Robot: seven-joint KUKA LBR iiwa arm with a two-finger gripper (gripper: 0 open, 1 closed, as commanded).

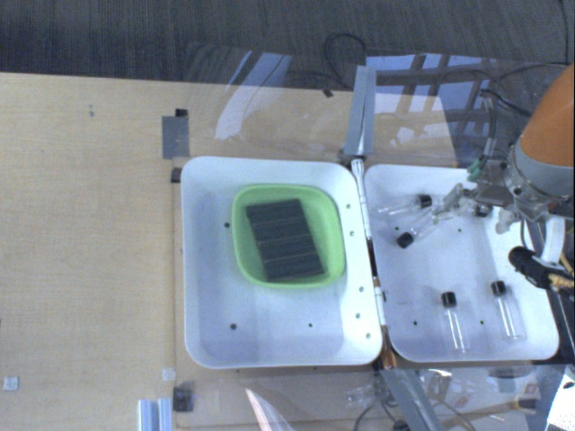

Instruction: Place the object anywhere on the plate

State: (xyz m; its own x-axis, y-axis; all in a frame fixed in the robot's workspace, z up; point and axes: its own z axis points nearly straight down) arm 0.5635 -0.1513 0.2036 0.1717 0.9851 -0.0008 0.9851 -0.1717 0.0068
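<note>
While vials point(454, 320) lie nearby, dark block point(285, 239) covering green plate point(334, 241), left bin point(207, 330).

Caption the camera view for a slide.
KUKA arm reaching over right bin of clear capped vials; green plate in left bin holds a dark ridged block.

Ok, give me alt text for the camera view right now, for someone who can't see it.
The gripper reaches into the right bin among clear vials; in the left bin, a green plate bears a dark ridged block.
</note>
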